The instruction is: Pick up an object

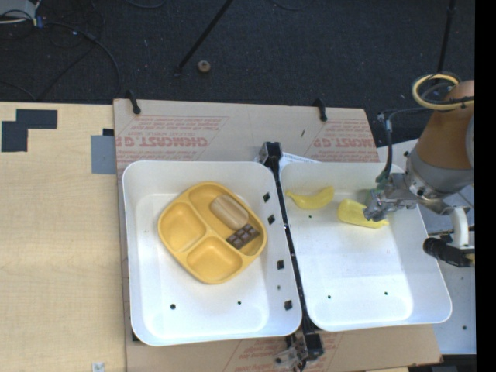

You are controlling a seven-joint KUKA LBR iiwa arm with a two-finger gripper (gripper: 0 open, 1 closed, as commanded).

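Observation:
In the right bin (364,285) lie two yellow objects: a curved banana-like piece (311,199) near the divider and a yellow wedge-shaped piece (356,213) further right. My gripper (377,205) comes in from the right and sits low at the right end of the wedge, touching or just over it. The arm's grey body and orange band (446,134) rise behind it. The left bin holds a yellow divided tray (192,239) with a tan bread-like item (229,210) and a brown chocolate-like bar (244,237) in its compartments.
A black divider rail (283,246) runs between the two bins. Cardboard backing (232,134) stands behind them. A wooden bench top (54,239) stretches to the left. Black cable and hardware (448,248) hang by the right bin's rim.

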